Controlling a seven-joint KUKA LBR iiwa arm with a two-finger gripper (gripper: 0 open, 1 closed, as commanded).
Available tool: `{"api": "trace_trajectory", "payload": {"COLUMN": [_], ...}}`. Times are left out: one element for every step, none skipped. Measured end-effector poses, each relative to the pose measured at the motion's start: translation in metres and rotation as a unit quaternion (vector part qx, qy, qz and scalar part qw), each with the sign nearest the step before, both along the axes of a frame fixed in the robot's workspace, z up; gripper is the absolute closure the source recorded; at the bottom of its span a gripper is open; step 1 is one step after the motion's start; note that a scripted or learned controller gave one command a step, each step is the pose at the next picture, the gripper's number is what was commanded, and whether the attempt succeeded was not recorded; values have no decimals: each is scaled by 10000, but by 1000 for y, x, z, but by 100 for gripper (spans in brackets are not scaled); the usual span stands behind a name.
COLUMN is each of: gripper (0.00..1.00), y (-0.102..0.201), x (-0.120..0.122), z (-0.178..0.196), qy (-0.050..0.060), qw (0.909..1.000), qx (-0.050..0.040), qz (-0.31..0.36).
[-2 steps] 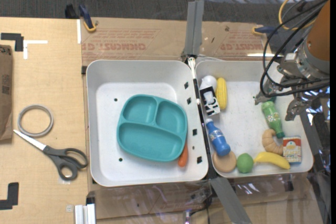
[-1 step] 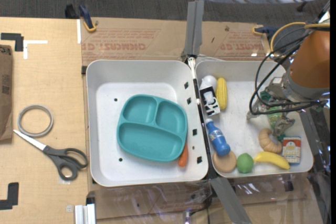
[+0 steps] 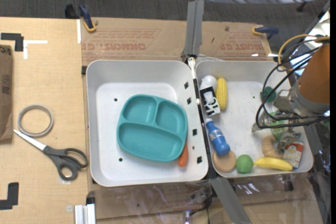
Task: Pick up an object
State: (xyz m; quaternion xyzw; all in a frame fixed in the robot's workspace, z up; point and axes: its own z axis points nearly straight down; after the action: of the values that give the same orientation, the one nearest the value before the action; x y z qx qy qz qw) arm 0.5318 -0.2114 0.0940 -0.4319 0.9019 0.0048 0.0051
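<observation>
The grey arm's gripper (image 3: pixel 281 136) dips among cluttered toys at lower right, hunting a pick; its grasp I cannot tell.

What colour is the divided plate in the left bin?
Teal, plain all over; the plate shows clearly in the camera view.

The 2 bins (image 3: pixel 100 113) are white. The divided plate (image 3: pixel 152 127) is teal, with an orange carrot (image 3: pixel 182 157) at its edge. The corn cob (image 3: pixel 221 93) and banana (image 3: pixel 273 163) are yellow, the round fruit (image 3: pixel 244 163) green, the bottle (image 3: pixel 216 138) blue with a white-and-red label. The scissors (image 3: pixel 63 157) have grey handles. The arm (image 3: pixel 317 78) shows an orange band.
</observation>
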Motion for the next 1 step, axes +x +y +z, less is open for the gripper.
{"api": "trace_trajectory", "payload": {"gripper": [0], "y": [31], "x": [129], "z": [0], "qy": [-12], "qw": [10000], "qx": [-55], "qz": [-10]}}
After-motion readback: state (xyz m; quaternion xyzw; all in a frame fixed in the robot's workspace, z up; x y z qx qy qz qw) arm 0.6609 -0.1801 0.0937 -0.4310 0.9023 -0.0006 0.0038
